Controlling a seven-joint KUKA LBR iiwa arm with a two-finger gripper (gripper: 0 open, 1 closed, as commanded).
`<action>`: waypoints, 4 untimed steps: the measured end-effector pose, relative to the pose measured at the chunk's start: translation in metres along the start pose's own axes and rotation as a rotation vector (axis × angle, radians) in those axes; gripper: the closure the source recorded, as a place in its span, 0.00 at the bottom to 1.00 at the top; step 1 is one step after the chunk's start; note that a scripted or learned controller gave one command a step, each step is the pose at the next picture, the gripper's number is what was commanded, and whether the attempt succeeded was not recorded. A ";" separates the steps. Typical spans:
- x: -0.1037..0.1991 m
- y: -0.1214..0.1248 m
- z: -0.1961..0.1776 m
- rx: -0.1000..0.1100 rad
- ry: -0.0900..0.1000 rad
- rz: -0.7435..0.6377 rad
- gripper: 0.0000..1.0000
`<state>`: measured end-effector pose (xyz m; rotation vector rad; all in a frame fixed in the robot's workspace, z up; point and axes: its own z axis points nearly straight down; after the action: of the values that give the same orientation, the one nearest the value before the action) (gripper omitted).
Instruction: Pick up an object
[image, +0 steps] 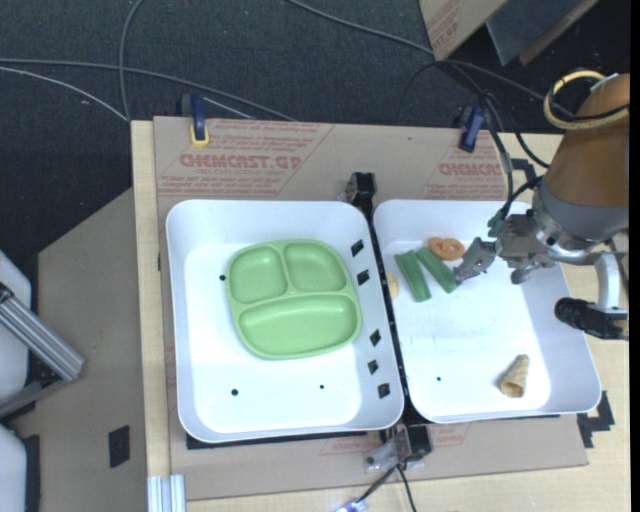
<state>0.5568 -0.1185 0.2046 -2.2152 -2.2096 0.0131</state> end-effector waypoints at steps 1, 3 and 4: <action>0.000 0.003 -0.007 -0.013 -0.002 -0.003 0.00; -0.010 -0.001 0.105 -0.008 -0.001 -0.001 0.00; -0.009 -0.001 0.121 -0.011 -0.001 -0.003 0.00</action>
<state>0.5537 -0.1273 0.0840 -2.2180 -2.2183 0.0023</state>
